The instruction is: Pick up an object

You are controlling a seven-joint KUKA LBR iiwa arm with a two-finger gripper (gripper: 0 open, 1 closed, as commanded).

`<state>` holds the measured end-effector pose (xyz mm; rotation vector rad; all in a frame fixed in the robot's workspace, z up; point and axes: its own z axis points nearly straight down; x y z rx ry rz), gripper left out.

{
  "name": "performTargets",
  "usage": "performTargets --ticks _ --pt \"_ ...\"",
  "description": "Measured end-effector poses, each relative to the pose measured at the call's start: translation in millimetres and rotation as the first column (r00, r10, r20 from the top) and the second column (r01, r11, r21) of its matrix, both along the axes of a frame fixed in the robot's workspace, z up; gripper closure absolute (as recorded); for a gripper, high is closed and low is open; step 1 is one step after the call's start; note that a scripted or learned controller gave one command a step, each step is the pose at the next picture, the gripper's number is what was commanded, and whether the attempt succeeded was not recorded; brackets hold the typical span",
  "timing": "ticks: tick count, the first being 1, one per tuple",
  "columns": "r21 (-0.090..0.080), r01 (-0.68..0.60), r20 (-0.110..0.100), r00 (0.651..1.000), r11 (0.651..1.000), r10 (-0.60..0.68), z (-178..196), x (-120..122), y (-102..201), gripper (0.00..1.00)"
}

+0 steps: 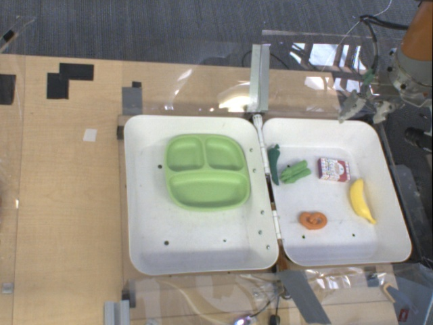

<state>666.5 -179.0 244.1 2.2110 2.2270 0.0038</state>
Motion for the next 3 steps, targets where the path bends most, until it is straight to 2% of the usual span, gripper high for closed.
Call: performTargets --ticks 1,2,3 --pt "0.0 0.05 -0.002 0.999 0.999 -0.05 -72.3 -67.9 -26.9 0.0" --pt "0.001 0.137 0.0 0.991 0.991 -0.137 -151.2 -129.6 -22.7 0.0" --pt "0.003 0.138 0.003 0.99 0.99 -0.138 -140.7 -127.6 -22.3 1.0"
